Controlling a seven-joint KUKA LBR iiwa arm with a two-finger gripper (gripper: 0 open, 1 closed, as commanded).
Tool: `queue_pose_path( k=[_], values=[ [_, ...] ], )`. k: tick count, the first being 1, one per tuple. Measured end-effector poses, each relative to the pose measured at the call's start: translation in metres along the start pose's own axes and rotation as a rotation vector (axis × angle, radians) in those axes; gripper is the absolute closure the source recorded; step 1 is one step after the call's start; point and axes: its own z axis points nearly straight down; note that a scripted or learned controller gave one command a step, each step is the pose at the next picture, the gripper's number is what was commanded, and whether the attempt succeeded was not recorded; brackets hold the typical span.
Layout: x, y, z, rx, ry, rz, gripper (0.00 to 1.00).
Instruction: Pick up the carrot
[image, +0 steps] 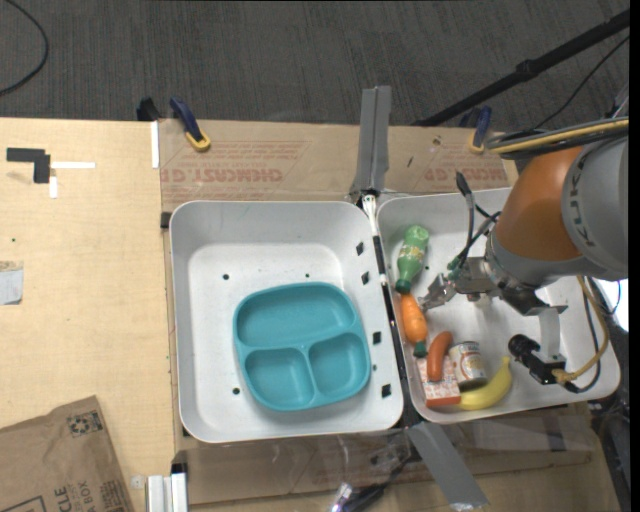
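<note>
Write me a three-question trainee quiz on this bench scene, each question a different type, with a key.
1. True or false: the carrot lies in the same bin as the teal plate.
2. Which item sits nearest the carrot, toward the bin's front? A) sausage B) banana C) green bottle
3. Fill in: the end effector hovers to the carrot's ____ in the camera view.

Key: 1 false; 2 A; 3 right.
</note>
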Motion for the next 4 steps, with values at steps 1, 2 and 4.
queue_pose_path(
  k=[1, 2, 4],
  values=[
    [0.002, -0.016, -0.001, -0.007, 0.002, 0.091, 0.00],
    [0.000, -0.016, -0.009, -0.003, 0.000, 0.095, 1.00],
    [0.002, -0.037, 0.000, -0.004, 0.004, 0.286, 0.00]
  ],
)
